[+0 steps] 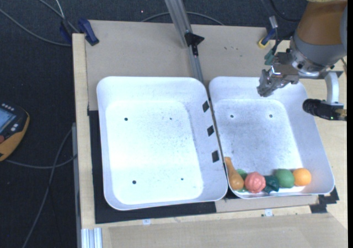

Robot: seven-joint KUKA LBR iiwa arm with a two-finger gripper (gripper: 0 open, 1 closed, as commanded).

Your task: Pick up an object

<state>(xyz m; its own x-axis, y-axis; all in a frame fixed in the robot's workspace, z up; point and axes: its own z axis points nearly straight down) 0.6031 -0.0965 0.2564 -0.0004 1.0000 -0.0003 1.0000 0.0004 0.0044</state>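
Several small toy fruits lie in a row along the near edge of the right bin (pixel 309 131): an orange gourd-shaped piece (pixel 234 175), a pink-red ball (pixel 254 182), a dark teal piece (pixel 271 184), a green ball (pixel 284 177) and an orange ball (pixel 301 176). My gripper (pixel 267 87) hangs over the far rim of the right bin, well away from the fruits. I see nothing between its fingers.
The left bin (pixel 110 131) sits beside the right one, with black clips along the shared edge. A slanted metal pole (pixel 176 4) rises behind the bins. Blue clamps (pixel 88 32) grip the bench's far corners. A handheld pendant (pixel 11 125) lies off the bench at left.
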